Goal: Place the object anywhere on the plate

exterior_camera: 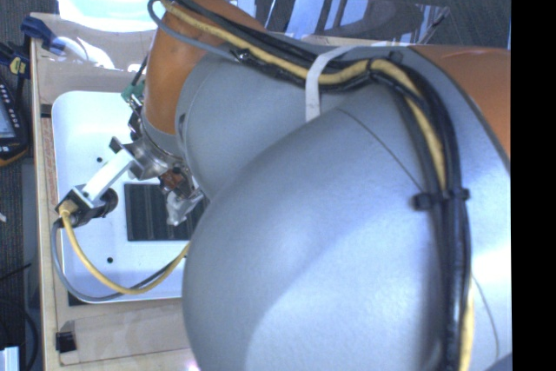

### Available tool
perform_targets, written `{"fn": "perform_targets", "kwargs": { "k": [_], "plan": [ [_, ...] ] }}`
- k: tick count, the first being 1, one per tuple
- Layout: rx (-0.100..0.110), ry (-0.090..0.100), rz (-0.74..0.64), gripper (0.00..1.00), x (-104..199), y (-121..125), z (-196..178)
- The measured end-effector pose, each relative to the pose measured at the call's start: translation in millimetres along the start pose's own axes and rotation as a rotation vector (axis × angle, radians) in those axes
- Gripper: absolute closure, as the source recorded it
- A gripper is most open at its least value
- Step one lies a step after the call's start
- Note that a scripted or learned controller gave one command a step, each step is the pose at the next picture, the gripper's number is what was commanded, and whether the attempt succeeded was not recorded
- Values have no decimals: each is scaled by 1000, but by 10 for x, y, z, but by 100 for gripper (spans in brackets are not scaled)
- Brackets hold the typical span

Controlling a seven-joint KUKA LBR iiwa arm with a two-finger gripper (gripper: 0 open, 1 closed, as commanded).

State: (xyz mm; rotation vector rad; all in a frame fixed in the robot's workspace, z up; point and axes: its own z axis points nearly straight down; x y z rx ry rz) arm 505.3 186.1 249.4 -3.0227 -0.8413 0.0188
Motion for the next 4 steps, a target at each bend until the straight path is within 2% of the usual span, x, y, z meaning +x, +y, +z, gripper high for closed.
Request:
{"fn": "perform_targets", "kwargs": {
  "k": [1,2,3,4],
  "plan": [
    [-7,10,210,100,661,227,395],
    [-2,6,108,100,-148,379,-32],
    [-7,10,115,100,389,-134,12],
    [-4,5,-161,100,743,54,110]
  ]
}}
